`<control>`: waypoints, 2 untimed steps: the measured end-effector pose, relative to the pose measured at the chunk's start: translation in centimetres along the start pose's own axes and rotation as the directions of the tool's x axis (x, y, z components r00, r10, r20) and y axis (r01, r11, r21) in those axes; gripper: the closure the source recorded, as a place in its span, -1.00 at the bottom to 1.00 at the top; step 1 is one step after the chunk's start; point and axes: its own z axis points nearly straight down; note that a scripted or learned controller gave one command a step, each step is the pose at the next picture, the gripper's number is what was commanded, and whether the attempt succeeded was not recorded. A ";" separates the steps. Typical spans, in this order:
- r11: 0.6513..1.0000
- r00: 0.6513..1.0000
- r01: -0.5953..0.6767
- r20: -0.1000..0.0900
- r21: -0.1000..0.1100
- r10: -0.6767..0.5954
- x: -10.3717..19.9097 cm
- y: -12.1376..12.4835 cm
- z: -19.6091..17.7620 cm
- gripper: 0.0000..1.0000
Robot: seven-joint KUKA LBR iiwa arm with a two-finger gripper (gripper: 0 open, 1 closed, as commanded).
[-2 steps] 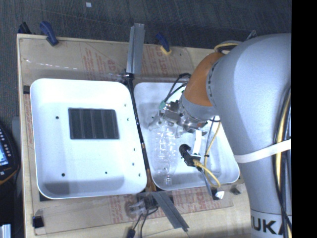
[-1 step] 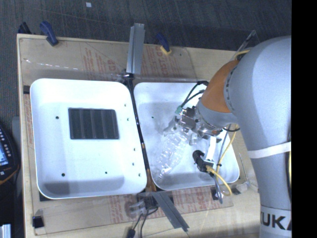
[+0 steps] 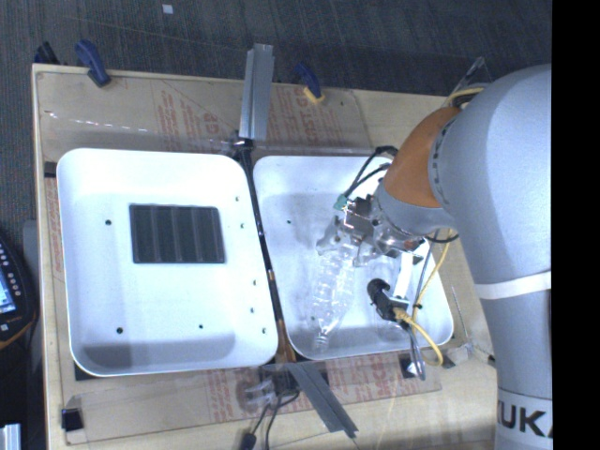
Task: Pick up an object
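Note:
A clear plastic bottle (image 3: 328,293) lies lengthwise in the right bin (image 3: 291,195), running from the bin's middle toward its front wall. My gripper (image 3: 344,232) hangs low over the bottle's far end, under the orange band and grey wrist; whether it touches the bottle is not clear. A dark grey ribbed rectangle (image 3: 176,233) lies flat in the middle of the left bin (image 3: 94,172).
The arm's bulk covers the right bin's right side, with a black fitting (image 3: 380,294) and yellow cable (image 3: 424,331) hanging near the front right corner. A metal bar (image 3: 256,92) stands behind the bins' shared wall. Blue clamps (image 3: 92,62) grip the bench's back edge.

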 end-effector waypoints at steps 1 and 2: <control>0.995 0.995 0.097 0.004 -0.001 -0.097 3.4 2.9 -8.3 1.00; 0.980 0.980 0.199 0.005 -0.002 -0.199 9.0 5.2 -15.8 1.00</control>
